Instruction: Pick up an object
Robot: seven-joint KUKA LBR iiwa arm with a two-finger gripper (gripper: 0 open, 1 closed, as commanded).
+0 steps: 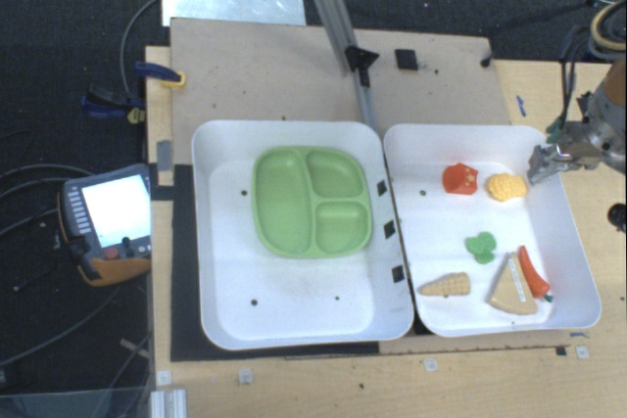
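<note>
Camera view: the hand sits over the upper right rim of the right bin, with the arm's orange band at the frame edge above it. Whether it is released or clenched cannot be told at this size, and nothing is seen held in it. The nearest candidate is a yellow toy food piece, lying in the bin just beside the hand, to its lower left. A red toy piece lies touching or very nearly touching the yellow one on the side away from the hand. Further from the hand, toward the bin's near edge, lie a green toy piece, a corn-like cone, a tan wedge and a red-orange strip resting against the wedge. The left bin carries a green divided plate, well away from the hand. Judgement: the pieces look like small moulded plastic, likely light, stiff, smooth and somewhat slippery, not fragile. The yellow piece appears rounded and could roll or squirt out; a grasp across its middle, from above, seems soundest. Its closeness to the bin wall and to the red piece leaves little room for the hand.
</note>
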